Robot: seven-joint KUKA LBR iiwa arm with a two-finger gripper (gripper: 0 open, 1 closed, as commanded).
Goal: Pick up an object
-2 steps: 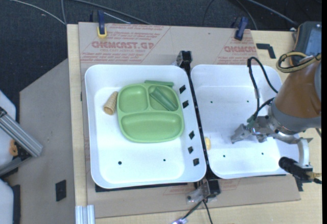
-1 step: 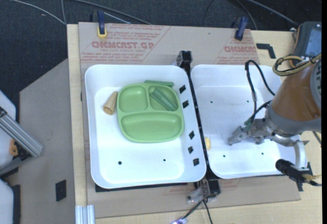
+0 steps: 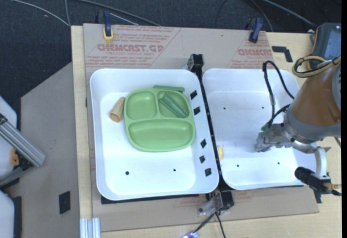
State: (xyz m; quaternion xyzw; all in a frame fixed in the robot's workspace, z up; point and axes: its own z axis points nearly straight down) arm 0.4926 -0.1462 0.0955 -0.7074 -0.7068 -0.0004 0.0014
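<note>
A: Two white bins (image 3: 103,139) with small black dots, and a light green divided plate (image 3: 160,120) carrying a darker green piece (image 3: 174,104).

B: A tan cone (image 3: 116,109) sits beside the plate. The surface (image 3: 135,44) is pale brown with red lettering, blue clamps (image 3: 108,25) on it, and the arm (image 3: 320,104) is grey and orange.

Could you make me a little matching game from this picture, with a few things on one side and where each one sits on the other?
Things:
1. green plate
2. waffle cone
3. hand
4. small yellow piece

Places:
A. over the right bin
B. in the middle of the left bin
C. on the right bin's floor, close to the divider between the bins
D. just left of the plate

Pairs: 1-B, 2-D, 3-A, 4-C
</note>
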